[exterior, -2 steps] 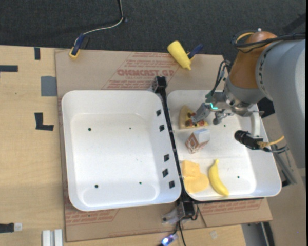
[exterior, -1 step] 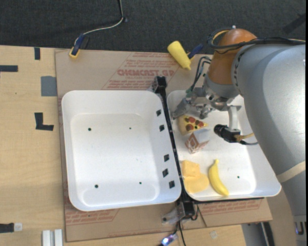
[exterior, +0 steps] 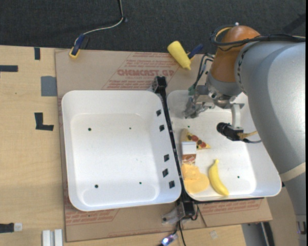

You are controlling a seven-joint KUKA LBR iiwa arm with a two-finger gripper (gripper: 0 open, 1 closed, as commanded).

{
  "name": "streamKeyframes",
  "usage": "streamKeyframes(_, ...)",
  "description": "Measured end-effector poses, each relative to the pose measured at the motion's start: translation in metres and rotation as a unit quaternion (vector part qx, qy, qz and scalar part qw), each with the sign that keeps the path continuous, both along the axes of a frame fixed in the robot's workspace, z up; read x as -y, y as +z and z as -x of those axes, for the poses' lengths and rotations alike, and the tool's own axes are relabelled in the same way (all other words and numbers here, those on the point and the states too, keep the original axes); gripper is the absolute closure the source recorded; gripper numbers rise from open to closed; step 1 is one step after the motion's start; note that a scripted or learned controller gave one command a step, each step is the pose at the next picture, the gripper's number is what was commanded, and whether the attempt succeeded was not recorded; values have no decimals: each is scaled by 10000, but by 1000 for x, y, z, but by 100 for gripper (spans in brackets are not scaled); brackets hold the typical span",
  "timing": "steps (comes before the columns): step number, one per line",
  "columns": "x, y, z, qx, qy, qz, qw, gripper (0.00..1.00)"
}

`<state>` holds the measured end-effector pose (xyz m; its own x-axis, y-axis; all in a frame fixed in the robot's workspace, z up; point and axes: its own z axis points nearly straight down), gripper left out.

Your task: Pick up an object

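Your banana lies at the lower right of the frame in the right bin, beside a yellow lump, while the gripper hovers further up over that bin, jaws' state unclear.

Yellow clamp on cardboard sheet, beyond the bins.

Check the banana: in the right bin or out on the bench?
In. The banana lies flat on the floor of the right bin, near its front edge, beside a yellow lump, apart from the gripper.
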<state>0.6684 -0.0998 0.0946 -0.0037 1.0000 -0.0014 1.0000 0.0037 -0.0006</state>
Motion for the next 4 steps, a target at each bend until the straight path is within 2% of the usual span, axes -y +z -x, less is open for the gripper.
streamKeyframes(1, 26, 181, 24, 91, -19, 17, 10000, 100)
streamKeyframes(2, 29, 332, 46, 89, -10, 13, 10000, 100)
streamKeyframes(3, -71, 225, 31, -44, 32, -22, 10000, 100)
streamKeyframes(4, -171, 181, 63, -34, 32, -14, 10000, 100)
